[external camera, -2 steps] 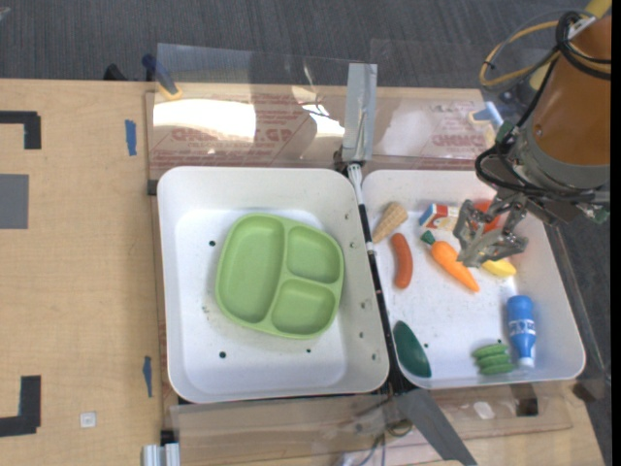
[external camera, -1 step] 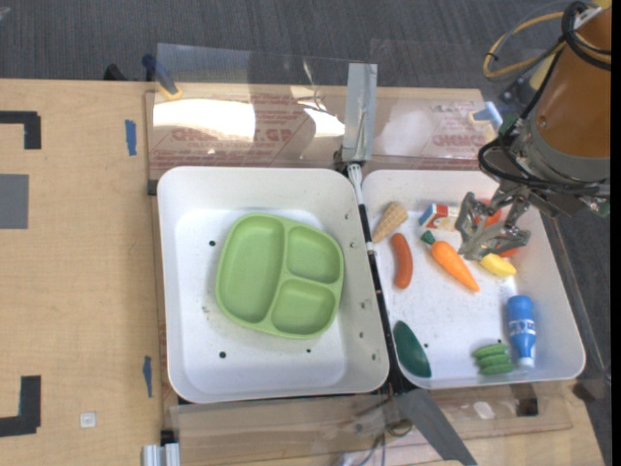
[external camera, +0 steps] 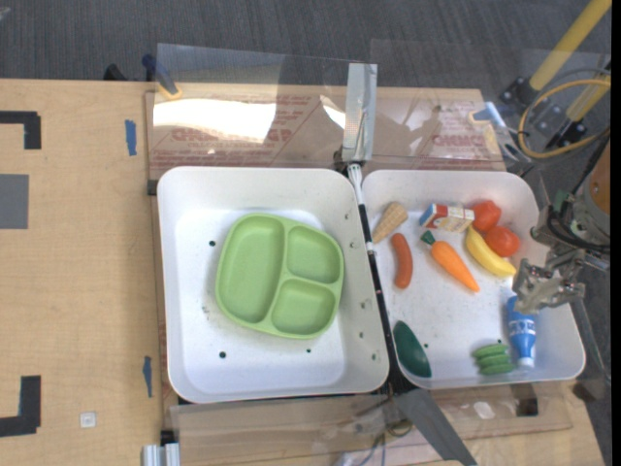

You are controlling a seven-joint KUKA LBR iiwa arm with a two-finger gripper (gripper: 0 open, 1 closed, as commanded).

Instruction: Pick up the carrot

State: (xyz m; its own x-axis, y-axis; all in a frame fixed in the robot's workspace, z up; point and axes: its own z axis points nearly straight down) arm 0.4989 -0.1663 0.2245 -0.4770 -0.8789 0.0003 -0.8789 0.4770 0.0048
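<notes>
The carrot [external camera: 455, 264], orange with a small green top, lies slanted in the middle of the right bin [external camera: 456, 377], between a red sausage [external camera: 402, 260] and a yellow banana [external camera: 487, 253]. My gripper [external camera: 545, 285] hangs over the bin's right rim, to the right of the carrot and apart from it, just above a blue bottle [external camera: 521, 334]. The banana lies between the gripper and the carrot.
The right bin also holds an ice-cream cone [external camera: 388, 220], a red tomato [external camera: 497, 229], a small red-and-white carton [external camera: 446, 217], green pea pods [external camera: 493, 358] and a dark green cucumber [external camera: 411, 349]. A green divided plate [external camera: 280, 276] lies in the left bin [external camera: 184, 289].
</notes>
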